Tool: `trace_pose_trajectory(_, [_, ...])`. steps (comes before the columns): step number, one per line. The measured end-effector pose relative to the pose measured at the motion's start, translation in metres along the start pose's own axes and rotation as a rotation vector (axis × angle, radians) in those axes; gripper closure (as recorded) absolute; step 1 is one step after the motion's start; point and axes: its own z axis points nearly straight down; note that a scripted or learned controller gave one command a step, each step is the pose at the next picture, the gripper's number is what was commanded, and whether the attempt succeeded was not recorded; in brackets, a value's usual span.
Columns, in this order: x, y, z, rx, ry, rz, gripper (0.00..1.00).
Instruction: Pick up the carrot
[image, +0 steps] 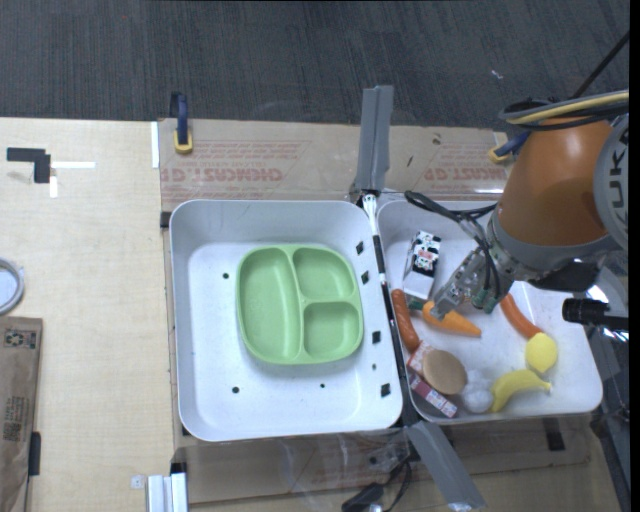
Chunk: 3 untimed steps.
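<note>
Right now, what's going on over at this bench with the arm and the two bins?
The grey and orange arm reaches into the right bin, with its gripper low over the carrot. I can't tell whether the carrot is gripped. Around it lie a sausage, a banana, a lemon and a small black and white carton. The left bin holds a green divided plate.

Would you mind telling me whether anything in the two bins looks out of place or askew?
Nothing stands out. The green plate sits flat in the left bin; the carrot, banana and other toy foods lie loose in the right bin.
</note>
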Motion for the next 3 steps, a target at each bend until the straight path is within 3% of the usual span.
trace_pose_trajectory(1, [0.011,-0.063,-0.035,0.001,0.002,-0.081,1.0])
trace_pose_trajectory(2, [-0.007,-0.013,-0.117,0.001,0.0,-0.008,1.0])
trace_pose_trajectory(3, [-0.007,-0.013,-0.117,0.001,0.0,-0.008,0.0])
